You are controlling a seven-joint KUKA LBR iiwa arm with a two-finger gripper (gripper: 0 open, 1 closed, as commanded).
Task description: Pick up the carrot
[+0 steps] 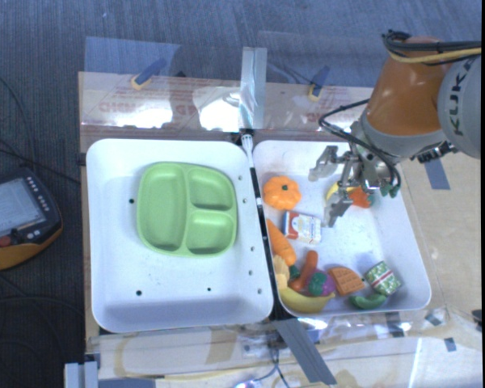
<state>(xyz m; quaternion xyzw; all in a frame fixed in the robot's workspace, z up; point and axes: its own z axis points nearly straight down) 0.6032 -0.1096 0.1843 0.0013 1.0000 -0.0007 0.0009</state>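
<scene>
From the camera above the bench you see two shallow white bins side by side. The left bin [113,297] fills the centre-left of the frame and carries a green divided plate [187,208], lying flat in its upper half. The right bin [408,253] sits at centre-right and holds a jumble of toy food.

The carrot [281,245] lies along the left wall of the right bin, slanting from upper left down to lower right, just below a small orange pumpkin [281,192]. A little white carton [305,229] rests just beside the carrot on its right. Lower down, near the bottom edge of that bin, you have a yellow banana [305,300], a red piece [309,267] leaning against it, a slice of bread [347,280], a green pepper [367,300] and a green striped can [382,277].

The arm comes in from the upper right of the frame, its orange band showing above the wrist. The gripper [345,186] hangs over the upper part of the right bin, well apart from the carrot. Its metal fingers are spread apart, and something small and orange-red [360,197] sits among them; you cannot tell from here whether it is gripped or simply lies beneath
</scene>
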